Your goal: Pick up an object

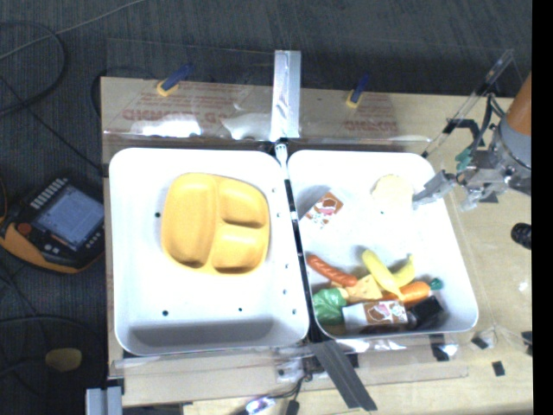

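the two white bins sit side by side on the bench, and the left bin [130, 318] carries a big yellow divided tray [216, 223] lying flat in its middle. the right bin [449, 232] holds the small stuff, nearly all of it heaped in the near half: a dark bottle [393, 314] lying on its side along the near wall, a banana [389, 271] slanting from far-left to near-right, a red pepper or sausage shape [330, 271] slanting the same way, a green leafy piece [328, 303], an orange carrot-like piece [415, 290], and a small printed packet [327, 207] alone nearer the far-left part. a pale round disc [390, 188] lies by itself in the far-right part of that bin. the gripper [471, 184] hangs at the bin's right rim, level with the far half; whether it stands wide or narrow i cannot tell, and nothing is seen held in it. so the disc lies just to the gripper's left, much the nearest thing, while the heap lies left and well toward the near side. i judge the pick is not yet begun.
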Controlling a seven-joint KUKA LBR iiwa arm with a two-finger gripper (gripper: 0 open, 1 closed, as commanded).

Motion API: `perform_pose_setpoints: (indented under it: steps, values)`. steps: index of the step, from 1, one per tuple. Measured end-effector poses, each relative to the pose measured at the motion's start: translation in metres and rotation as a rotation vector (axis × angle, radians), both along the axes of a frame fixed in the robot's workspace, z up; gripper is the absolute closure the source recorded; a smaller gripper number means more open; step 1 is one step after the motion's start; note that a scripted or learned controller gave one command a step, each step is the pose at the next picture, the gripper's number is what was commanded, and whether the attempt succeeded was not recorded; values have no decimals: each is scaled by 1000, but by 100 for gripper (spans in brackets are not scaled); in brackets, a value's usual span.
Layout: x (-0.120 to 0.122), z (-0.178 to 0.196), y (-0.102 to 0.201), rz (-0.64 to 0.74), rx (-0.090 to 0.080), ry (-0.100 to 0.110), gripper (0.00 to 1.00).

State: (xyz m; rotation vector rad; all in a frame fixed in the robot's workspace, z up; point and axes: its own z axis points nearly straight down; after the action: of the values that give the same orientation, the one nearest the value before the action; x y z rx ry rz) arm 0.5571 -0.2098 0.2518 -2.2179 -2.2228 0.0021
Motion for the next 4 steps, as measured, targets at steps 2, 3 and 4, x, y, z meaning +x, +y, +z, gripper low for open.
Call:
perform_pose_setpoints:
  steps: [2, 3, 4]
  values:
    - [17, -144, 106, 113, 2, 2, 0]
    - [45, -161, 78, 353, -2, -9, 0]
    - [100, -164, 88, 144, -2, 52, 0]
